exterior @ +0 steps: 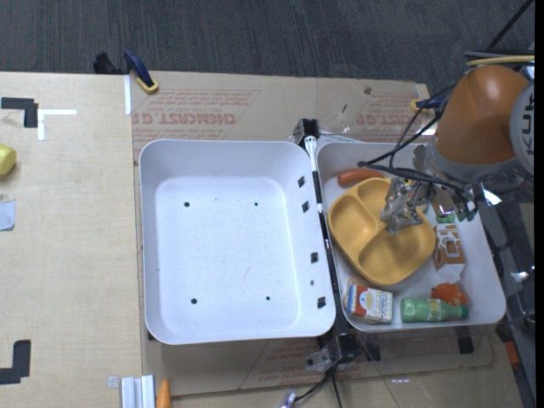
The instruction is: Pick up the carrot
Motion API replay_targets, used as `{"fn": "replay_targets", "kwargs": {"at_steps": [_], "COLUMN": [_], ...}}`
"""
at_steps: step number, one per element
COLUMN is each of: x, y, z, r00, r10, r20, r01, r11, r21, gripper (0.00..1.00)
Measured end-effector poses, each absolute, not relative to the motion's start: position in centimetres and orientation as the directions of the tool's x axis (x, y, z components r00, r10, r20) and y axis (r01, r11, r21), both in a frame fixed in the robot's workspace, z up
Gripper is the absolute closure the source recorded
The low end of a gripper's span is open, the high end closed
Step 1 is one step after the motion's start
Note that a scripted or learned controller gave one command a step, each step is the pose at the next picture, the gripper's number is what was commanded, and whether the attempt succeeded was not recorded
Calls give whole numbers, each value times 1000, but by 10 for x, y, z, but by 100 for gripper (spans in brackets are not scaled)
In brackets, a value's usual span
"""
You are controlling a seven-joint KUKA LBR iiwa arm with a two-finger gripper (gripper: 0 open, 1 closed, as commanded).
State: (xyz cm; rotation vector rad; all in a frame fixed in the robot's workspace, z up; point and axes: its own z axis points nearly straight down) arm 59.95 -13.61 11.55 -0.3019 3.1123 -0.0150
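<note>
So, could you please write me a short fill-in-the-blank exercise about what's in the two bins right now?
1. The yellow divided plate lies in the ____ bin.
2. The gripper hangs over the ____.
3. The carrot lies just beyond the plate's far rim, and its colour is ____.
4. The green bottle lies on its ____ near the bin's front wall, next to a small carton.

Missing words: right; plate; orange; side
</note>
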Motion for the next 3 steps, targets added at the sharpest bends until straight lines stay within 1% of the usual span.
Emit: {"fn": "replay_targets", "kwargs": {"at_steps": [1, 2, 3], "x": [640, 636, 635], "y": [-142, -143, -142], "z": [96, 101, 108], "r00": [-986, -985, -985], "r10": [153, 150, 146], "r20": [74, 90, 93], "r01": [151, 148, 144], "r11": [988, 989, 989], "r21": [-22, -25, -26], "gripper": [0, 100, 100]}}
